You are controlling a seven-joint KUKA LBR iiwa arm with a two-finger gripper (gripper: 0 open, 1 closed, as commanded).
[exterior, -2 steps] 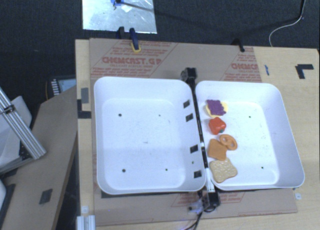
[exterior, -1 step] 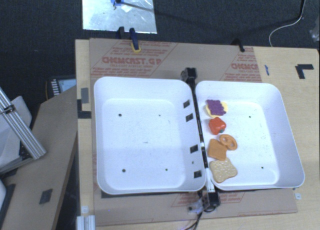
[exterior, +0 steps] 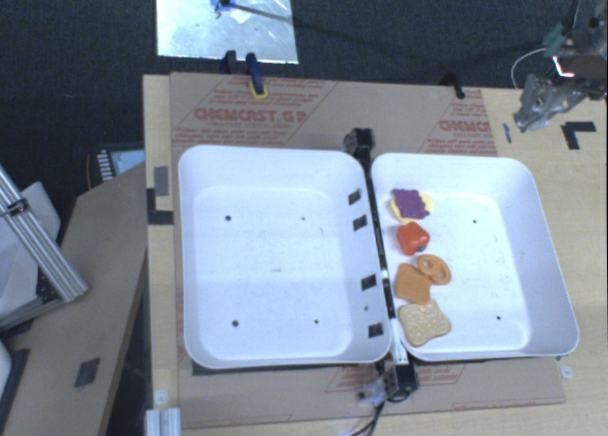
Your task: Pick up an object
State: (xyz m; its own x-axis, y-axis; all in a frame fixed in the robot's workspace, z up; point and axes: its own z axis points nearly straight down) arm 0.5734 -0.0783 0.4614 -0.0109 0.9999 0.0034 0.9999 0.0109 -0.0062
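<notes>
Toast [exterior: 424, 323] sat tight against right bin's [exterior: 532, 197] left wall; fingers [exterior: 546, 102] (state: cannot tell) risked clipping that wall.

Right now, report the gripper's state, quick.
Gripper: cannot be told whether open or closed at this distance; it hangs off past the right bin's far right corner, with nothing seen in it.

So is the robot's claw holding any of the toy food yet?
No. The gripper is off past the right bin, with nothing seen between its fingers. The toy food lies in that bin.
</notes>
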